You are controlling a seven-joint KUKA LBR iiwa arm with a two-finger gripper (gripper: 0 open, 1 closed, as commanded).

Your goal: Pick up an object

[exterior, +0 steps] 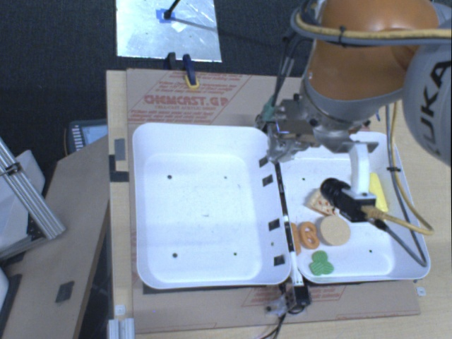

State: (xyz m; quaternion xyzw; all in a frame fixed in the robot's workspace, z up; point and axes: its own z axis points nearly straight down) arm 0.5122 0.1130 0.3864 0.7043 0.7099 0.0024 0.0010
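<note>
1. Two shallow white bins sit side by side on a bench [78, 189], seen from above at a slant, with a sheet of red-printed cardboard [183, 94] under them.
2. The left bin [205, 203] shows its bare white floor.
3. The right bin [367, 260] holds five small things, all in its near half: a tan wedge [320, 204], a tan disc [334, 232] just below it, an orange pretzel [307, 237] touching the disc's left side, a green piece [321, 263] near the front rim, and a yellow piece [378, 193] toward the right wall.
4. The arm [367, 41], grey with an orange band, reaches in from the upper right.
5. The pincer [281, 147] hangs over the far end of the seam between the bins, apart from all five things. Whether it is open or closed cannot be told.
</note>
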